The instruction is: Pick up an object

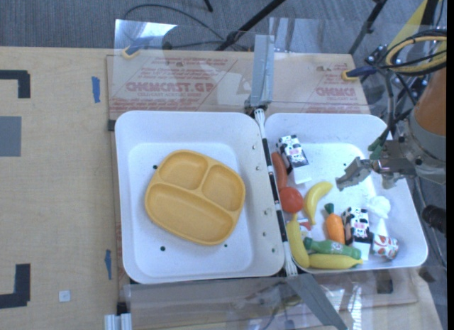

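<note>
My gripper (366, 177) hangs over the right bin (333, 131), near its right side, open with nothing between its fingers. Below it lie the toys: a white bottle (379, 208), a cow-patterned carton (357, 225) and a carrot (333, 225). To its left are a yellow banana (316, 199), a red tomato (290, 199) and a red sausage (279, 169). A second cow-patterned carton (292, 151) sits near the bin's back left. Along the front edge are another banana (298, 243), a green piece (332, 248) and a small red-and-white carton (386, 248).
The left bin (135, 201) holds a yellow divided plate (195, 195). A clear plastic sheet (177, 80) lies behind both bins. Cables and tripod legs (397, 59) crowd the back right, by the arm's orange band (433, 105).
</note>
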You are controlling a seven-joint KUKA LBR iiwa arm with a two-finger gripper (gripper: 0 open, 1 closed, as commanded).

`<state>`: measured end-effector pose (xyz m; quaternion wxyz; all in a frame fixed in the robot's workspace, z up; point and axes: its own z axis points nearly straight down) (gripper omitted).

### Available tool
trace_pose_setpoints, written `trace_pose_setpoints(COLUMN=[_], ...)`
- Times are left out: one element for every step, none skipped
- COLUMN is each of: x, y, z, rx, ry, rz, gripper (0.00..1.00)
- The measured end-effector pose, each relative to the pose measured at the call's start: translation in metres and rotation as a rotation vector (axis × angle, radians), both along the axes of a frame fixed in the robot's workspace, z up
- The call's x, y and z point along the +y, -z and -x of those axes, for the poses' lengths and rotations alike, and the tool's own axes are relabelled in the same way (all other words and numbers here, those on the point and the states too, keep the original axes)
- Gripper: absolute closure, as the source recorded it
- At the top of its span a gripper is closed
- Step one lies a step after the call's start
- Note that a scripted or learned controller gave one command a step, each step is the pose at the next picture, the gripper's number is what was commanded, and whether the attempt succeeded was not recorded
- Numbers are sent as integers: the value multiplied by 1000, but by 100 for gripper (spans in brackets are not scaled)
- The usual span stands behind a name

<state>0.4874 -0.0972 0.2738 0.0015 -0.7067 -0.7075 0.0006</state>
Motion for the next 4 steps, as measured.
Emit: trace_pose_setpoints(x=[-91, -67, -67, -16], y=[100, 187, 176, 42], z=[8, 6, 5, 7], rx=[-2, -11, -14, -4], ry=[78, 7, 8, -93], rz=[1, 4, 5, 1], gripper=[0, 0, 100, 100])
